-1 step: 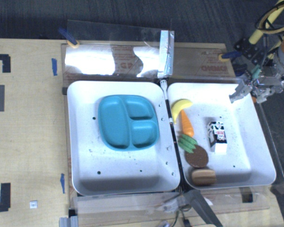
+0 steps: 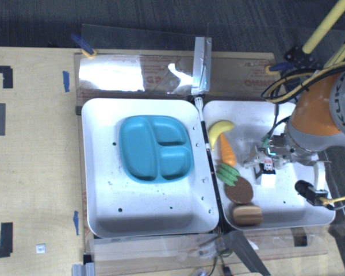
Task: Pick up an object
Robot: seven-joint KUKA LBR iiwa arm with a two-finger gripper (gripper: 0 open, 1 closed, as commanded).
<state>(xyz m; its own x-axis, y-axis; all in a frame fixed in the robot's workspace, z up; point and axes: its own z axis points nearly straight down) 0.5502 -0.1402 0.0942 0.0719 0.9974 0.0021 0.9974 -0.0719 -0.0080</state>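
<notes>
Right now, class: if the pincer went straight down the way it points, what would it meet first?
Probably the bare floor of the right bin: the pincer hangs just right of the brown round piece, though depth is unclear.

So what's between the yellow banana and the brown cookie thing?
In the camera view, the carrot and its green leafy top lie between the banana and the round brown piece, along the right bin's left side.

Arm's orange band (image 2: 333,105): dark letters at its right edge, cut off, not readable.
Cardboard strip (image 2: 250,76) beyond the tool: faint red print, illegible.
</notes>
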